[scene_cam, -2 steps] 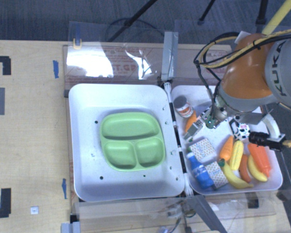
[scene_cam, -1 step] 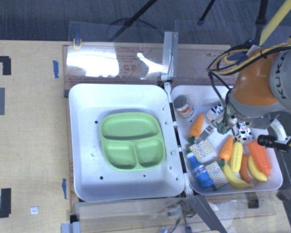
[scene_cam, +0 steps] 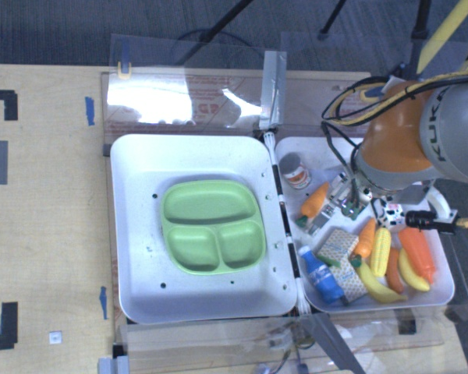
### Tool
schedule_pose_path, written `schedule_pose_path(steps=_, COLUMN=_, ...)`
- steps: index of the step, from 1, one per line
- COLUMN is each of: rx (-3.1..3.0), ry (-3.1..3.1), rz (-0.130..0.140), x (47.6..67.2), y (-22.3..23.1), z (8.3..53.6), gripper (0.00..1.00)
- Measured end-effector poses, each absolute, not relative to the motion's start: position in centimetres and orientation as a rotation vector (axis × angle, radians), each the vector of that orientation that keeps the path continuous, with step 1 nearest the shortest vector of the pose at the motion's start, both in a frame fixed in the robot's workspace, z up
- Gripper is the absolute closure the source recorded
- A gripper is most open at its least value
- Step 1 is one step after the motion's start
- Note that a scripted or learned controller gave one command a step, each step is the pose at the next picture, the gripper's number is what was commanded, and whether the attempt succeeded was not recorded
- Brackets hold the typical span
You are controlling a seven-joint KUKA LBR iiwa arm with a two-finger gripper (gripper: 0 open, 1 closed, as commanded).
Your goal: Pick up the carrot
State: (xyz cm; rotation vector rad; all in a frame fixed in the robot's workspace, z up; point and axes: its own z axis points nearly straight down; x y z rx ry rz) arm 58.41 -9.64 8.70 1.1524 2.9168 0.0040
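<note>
A small orange carrot (scene_cam: 315, 200) lies in the right bin (scene_cam: 444, 287), near its left wall and just below a can. My gripper (scene_cam: 329, 213) hangs low over the bin, right beside the carrot on its right side and apparently touching it. The grey arm with its orange band (scene_cam: 398, 142) reaches in from the right and hides the bin's back right part. No object can be made out in the gripper's grasp.
The right bin also holds a small can (scene_cam: 295, 171), a patterned sponge (scene_cam: 337, 246), a blue bottle (scene_cam: 322, 279), a banana (scene_cam: 378, 285), a yellow corn cob (scene_cam: 381, 249), a larger orange-red toy vegetable (scene_cam: 418, 255) and a die (scene_cam: 389, 213). In the left bin (scene_cam: 132, 170) lies a green divided plate (scene_cam: 213, 224).
</note>
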Motion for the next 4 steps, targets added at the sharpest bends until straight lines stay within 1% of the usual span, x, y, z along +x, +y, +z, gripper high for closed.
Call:
schedule_pose_path(steps=1, rx=1.153, ry=2.909, rz=0.009, x=58.6, y=-9.7, z=9.9, gripper=1.0)
schedule_pose_path(steps=2, rx=1.153, ry=2.909, rz=0.009, x=58.6, y=-9.7, z=9.9, gripper=0.0)
schedule_pose_path(steps=3, rx=1.131, ry=2.926, rz=0.004, x=58.5, y=-10.0, z=8.7, gripper=0.0)
schedule_pose_path(steps=4, rx=1.185, ry=2.903, rz=0.003, x=61.8, y=-9.4, z=8.7, gripper=0.0)
